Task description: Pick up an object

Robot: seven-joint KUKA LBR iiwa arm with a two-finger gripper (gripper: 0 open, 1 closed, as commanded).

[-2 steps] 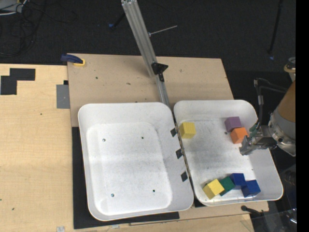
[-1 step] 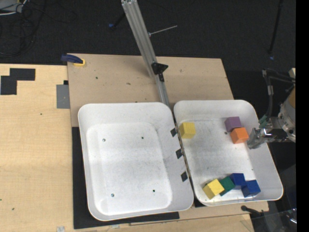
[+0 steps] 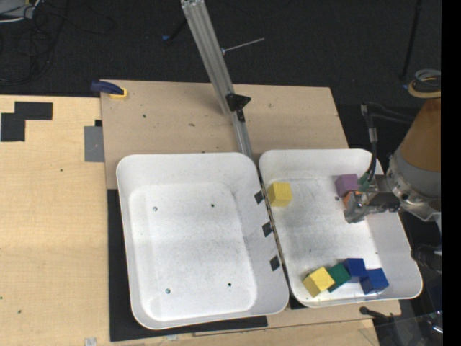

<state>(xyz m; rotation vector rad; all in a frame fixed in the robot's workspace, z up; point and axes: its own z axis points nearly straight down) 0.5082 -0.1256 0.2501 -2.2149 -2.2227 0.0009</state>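
Dark floor and cables frame a plywood bench, with two shallow white bins side by side on it and a slanted aluminium rail [image 3: 216, 56] running down to their shared edge. From my console the left bin [image 3: 144, 171] looks bare, its plastic scuffed grey.

Everything worth picking sits in the right bin [image 3: 310, 161]: a yellow cube [image 3: 279, 193] near the divider, a purple block [image 3: 346, 184] by the right wall, and at the front rim a tight cluster of a yellow block [image 3: 318, 280], a green block [image 3: 338, 274] and two blue blocks [image 3: 366, 275]. All look like small matte blocks with crisp edges, likely easy to pinch on flat faces.

My gripper [image 3: 355, 209] is low in the right bin, just below the purple block and close against it. I cannot tell how its tips stand; they blur into dark metal. I see nothing clearly between them.

I judge this to be the reach-and-close stage, aimed at the purple block. Next I would want the tips straddling two opposite faces, then a clean lift.
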